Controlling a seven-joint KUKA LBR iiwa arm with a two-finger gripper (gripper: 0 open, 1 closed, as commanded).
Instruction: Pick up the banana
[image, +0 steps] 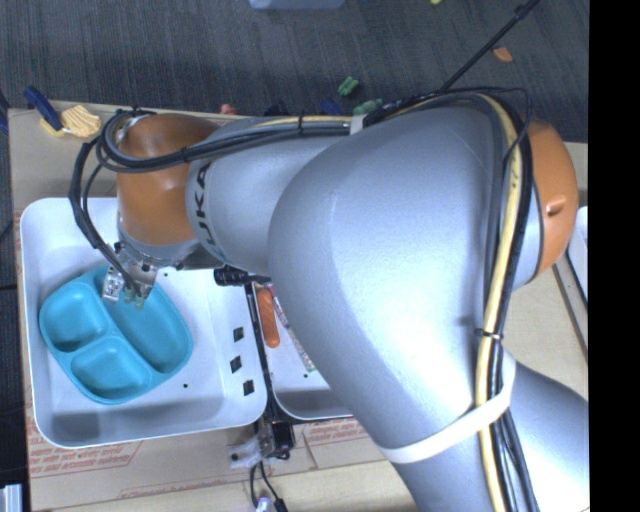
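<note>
The grey arm (400, 250) looms nearest; its fingers (122, 287) sit over the blue divided tray (110, 345); their spread I cannot tell

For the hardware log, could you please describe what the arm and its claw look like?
The arm is bulky, rounded and glossy grey, with orange bands above the wrist and at a joint on the right. Black and yellow cables run along it, held by a white strap. The claw is small and metallic.
</note>
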